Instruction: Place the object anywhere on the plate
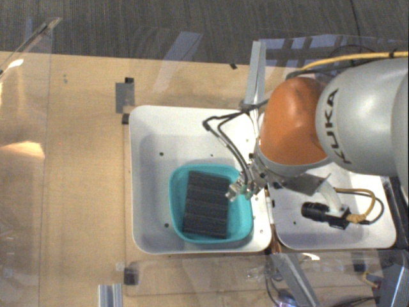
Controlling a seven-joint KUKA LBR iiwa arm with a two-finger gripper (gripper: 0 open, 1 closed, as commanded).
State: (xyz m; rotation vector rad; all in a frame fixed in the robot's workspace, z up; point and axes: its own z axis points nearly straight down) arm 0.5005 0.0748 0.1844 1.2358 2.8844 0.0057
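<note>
The dark ribbed block lies flat on the teal plate. Its long side runs from the plate's far edge toward its near edge at a slight tilt, and the whole of it is inside the plate's rim. The plate sits on the floor of the left bin, toward that bin's near right corner, with its right edge close against the bin's right wall. The gripper hangs over the plate's right rim, just beside the block's far right corner. At this slant it is small and crowded by cables, so I cannot tell whether it is open or closed, or whether it touches the block or merely stands next to it. The view does not show the block in its grasp. Above it the grey arm, with its orange band, reaches in from the right. It covers the wall the two bins share and the far left part of the right bin. Judged by how things lie, the main part of the task looks done: the block appears to rest on the plate under its own weight, well away from tipping over the rim. What seems left is for the gripper to release, if it has not, and to rise clear without catching the block's corner or nudging the plate.
</note>
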